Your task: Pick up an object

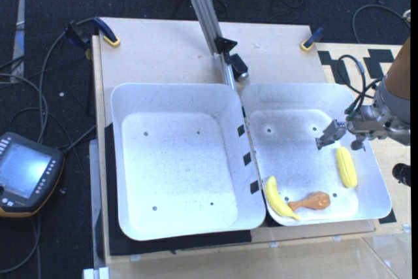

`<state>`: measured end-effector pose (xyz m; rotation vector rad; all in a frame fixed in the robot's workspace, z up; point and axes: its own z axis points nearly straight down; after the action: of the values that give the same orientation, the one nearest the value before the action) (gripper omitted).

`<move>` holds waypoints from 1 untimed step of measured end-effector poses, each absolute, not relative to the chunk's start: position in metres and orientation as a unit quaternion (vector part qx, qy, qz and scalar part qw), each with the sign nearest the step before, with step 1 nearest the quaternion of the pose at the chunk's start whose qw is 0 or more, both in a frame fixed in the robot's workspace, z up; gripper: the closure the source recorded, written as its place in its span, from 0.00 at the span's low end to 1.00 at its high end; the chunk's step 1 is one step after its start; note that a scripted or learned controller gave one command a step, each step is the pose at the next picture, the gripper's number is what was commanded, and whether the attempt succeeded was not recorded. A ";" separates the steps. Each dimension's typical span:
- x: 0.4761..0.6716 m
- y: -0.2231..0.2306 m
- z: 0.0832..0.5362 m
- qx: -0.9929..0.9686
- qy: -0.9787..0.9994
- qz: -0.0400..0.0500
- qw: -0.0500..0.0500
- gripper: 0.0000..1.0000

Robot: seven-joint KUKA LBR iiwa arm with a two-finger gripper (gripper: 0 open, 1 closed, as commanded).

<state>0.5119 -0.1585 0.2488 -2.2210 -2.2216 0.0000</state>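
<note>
Fingers of the gripper stand spread, with nothing between them, above the right part of the right bin. One dark fingertip juts out toward the left and a second one sits a little to its right, closer to the grey wrist. They hover just beyond the far end of the corn cob, close to it; whether they touch it cannot be told. The grey arm comes in from the right edge.

Three objects lie in the right bin. That yellow corn cob lies lengthwise near the right wall, its long axis running from far to near. A banana curves along the near-left corner, close to the wall shared with the left bin. An orange-brown toy shaped like a drumstick lies just right of the banana, its thin end pointing at the banana's near tip and its rounded end toward the right; the two look close to touching.

Both white bins sit side by side on a pale wooden bench. A silver aluminium strut slants down from the far side and ends where the two bins meet. On the dark floor at the left lies a teach pendant with a grey screen.
</note>
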 end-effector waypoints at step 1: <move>0.517 -0.156 0.205 -0.707 -0.707 0.001 0.002 0.00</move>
<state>0.5171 -0.1561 0.2045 -2.2183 -2.2195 0.0036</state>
